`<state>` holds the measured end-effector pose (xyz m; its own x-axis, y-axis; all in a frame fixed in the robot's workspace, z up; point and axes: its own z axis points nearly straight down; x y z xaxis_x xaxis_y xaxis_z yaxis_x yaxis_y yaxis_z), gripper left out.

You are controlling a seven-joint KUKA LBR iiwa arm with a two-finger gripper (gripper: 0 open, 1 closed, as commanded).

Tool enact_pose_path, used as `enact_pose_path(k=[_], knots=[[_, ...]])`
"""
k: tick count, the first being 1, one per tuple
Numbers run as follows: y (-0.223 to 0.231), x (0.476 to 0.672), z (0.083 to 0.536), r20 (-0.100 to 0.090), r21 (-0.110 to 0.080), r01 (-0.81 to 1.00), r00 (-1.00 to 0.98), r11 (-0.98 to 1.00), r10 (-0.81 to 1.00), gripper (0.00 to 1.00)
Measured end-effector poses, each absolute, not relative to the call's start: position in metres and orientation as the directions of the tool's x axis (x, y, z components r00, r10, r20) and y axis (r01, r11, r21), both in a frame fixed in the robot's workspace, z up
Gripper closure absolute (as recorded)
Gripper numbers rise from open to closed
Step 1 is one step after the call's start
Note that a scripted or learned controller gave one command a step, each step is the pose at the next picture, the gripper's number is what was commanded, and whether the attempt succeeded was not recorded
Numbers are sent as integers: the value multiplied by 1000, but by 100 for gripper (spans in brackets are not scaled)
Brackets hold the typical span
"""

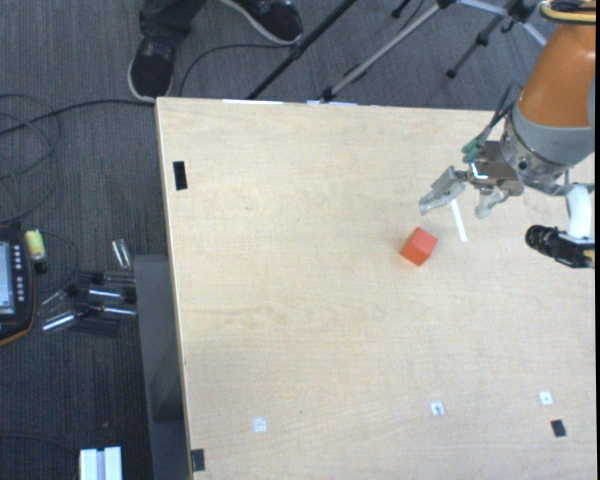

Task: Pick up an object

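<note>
Bench top (pixel 310 298), pale wood, spans the view beneath the tool. Arm (pixel 558 88) enters from the right, its gripper (pixel 463 198) spread open with nothing between the fingers (pixel 438 192). Orange cube (pixel 418 247) lies on the wood just below-left of the fingertips, near but not touching them.
</note>
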<state>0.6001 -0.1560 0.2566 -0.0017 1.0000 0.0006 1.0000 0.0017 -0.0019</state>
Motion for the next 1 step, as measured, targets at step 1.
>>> enact_pose_path(k=[1], knots=[[-136,616,108,-5,10,995,-95,95,995,0]])
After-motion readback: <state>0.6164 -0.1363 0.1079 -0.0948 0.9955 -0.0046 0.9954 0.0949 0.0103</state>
